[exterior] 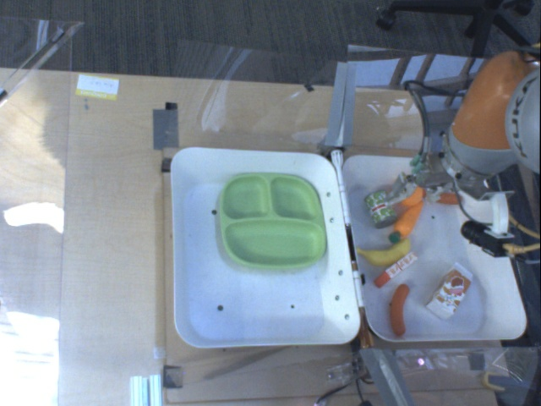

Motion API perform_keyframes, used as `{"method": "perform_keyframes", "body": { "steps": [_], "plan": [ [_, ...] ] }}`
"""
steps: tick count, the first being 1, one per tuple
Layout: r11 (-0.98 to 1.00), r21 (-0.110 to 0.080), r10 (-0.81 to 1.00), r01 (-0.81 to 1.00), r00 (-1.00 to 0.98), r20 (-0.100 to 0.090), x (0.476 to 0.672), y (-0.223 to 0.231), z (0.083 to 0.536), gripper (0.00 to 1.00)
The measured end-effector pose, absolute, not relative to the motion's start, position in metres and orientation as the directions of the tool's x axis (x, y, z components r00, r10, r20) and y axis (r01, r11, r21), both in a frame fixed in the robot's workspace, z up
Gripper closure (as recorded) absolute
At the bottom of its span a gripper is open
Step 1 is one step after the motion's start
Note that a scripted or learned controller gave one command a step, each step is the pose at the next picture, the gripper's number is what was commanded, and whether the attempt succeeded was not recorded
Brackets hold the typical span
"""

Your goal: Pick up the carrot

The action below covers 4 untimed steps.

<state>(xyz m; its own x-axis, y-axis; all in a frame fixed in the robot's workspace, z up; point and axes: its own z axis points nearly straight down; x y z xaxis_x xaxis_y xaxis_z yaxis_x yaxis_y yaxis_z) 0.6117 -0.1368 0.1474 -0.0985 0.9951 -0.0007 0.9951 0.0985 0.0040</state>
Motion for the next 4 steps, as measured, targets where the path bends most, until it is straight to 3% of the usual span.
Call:
{"method": "perform_keyframes", "body": {
  "steps": [1, 2, 3, 4],
  "plan": [
    [0.120, 0.008, 0.993, 0.993, -0.120, -0.003, 0.629, -0.169, 0.087, 0.00],
    [0.122, 0.009, 0.993, 0.992, -0.122, -0.004, 0.630, -0.169, 0.099, 1.00],
    [0.076, 0.010, 0.997, 0.997, -0.076, -0.001, 0.635, -0.090, 0.210, 1.00],
    [0.076, 0.009, 0.997, 0.997, -0.076, -0.001, 0.635, -0.090, 0.209, 0.00]
  ]
}}
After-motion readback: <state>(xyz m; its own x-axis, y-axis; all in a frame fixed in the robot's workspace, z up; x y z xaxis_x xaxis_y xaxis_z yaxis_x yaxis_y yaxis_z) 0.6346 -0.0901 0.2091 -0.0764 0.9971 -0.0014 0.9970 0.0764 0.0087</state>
